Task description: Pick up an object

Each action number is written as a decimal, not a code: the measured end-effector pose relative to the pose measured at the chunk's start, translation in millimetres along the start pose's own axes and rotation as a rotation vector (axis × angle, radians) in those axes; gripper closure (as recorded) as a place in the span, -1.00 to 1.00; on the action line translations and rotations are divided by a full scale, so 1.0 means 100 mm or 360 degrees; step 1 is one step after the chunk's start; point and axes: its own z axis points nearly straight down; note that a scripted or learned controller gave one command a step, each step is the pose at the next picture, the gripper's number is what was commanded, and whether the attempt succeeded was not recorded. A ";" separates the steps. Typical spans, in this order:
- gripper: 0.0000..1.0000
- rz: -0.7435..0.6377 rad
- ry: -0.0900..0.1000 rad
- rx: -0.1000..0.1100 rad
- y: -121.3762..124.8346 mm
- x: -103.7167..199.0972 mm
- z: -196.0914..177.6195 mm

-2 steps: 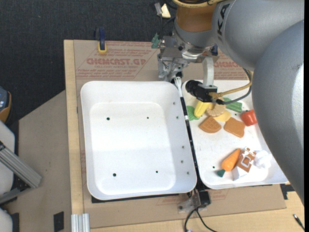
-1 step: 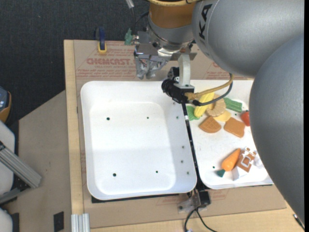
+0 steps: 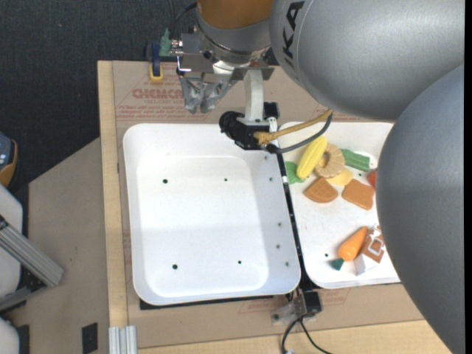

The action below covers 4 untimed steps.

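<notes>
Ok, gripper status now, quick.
Gripper: above the far edge of the left bin, past its rim; open or shut cannot be told, and no object is seen in it.

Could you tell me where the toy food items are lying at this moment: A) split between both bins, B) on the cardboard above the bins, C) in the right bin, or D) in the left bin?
C: the corn cob, the carrot and the rest lie in the right bin.
</notes>
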 end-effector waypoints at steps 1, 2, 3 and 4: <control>1.00 0.0011 -0.0006 0.0003 0.43 -0.05 0.15; 1.00 0.0010 -0.0008 0.0015 0.55 -0.05 0.45; 1.00 0.0008 -0.0008 0.0015 0.54 -0.04 0.53; 1.00 0.0008 -0.0008 0.0014 0.54 -0.04 0.56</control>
